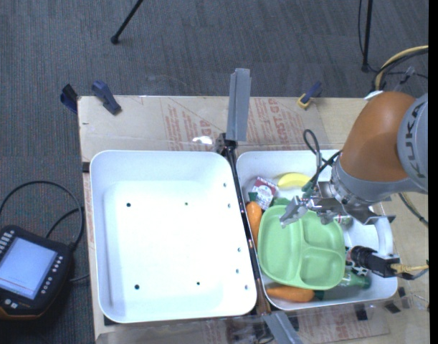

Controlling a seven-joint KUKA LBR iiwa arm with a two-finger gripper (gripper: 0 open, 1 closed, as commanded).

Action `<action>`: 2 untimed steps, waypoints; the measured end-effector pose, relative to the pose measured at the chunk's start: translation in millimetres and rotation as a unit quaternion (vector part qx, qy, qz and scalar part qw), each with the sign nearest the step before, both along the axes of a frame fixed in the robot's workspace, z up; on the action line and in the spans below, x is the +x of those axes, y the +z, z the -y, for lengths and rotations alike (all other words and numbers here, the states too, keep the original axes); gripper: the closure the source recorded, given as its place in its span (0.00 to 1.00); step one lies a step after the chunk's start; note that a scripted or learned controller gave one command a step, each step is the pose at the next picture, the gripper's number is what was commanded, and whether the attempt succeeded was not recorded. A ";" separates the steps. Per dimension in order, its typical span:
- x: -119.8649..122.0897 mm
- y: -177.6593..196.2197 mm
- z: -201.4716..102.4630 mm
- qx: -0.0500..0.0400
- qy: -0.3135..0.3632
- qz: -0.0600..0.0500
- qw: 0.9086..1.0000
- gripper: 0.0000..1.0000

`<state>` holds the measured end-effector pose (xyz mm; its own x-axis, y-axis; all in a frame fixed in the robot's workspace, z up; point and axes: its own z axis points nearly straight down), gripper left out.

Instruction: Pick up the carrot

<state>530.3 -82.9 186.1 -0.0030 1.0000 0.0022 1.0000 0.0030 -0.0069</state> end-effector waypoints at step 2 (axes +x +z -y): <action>42.8 -0.2 -76.5 0.000 0.140 0.001 0.990 0.00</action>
